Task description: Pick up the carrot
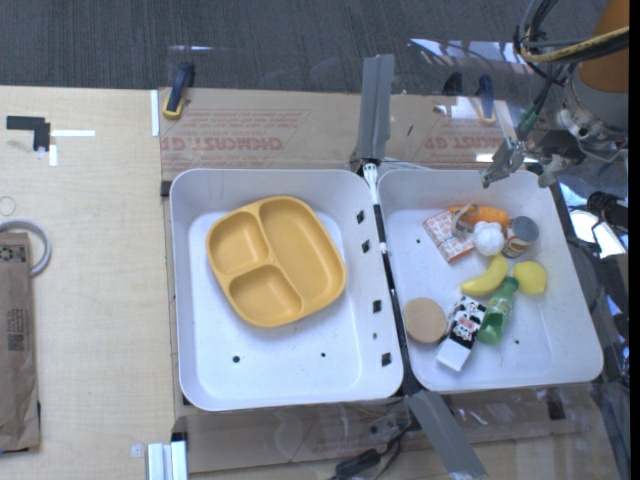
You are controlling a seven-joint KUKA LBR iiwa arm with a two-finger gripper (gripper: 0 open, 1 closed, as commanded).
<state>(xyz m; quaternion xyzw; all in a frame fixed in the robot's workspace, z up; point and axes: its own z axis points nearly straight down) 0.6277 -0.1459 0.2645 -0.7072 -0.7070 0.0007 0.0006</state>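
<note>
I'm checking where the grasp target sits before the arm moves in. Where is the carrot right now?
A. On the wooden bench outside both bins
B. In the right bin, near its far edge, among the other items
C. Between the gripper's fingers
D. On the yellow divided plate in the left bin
B: the carrot lies in the right bin toward its far edge, beside the white ball, while the gripper is above the bin's far rim.

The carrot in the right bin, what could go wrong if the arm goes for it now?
1. The carrot is crowded by a white ball and a snack packet, so the fingers may catch those instead.
2. The gripper sits over the bin's far rim and could clip it while descending.
</note>
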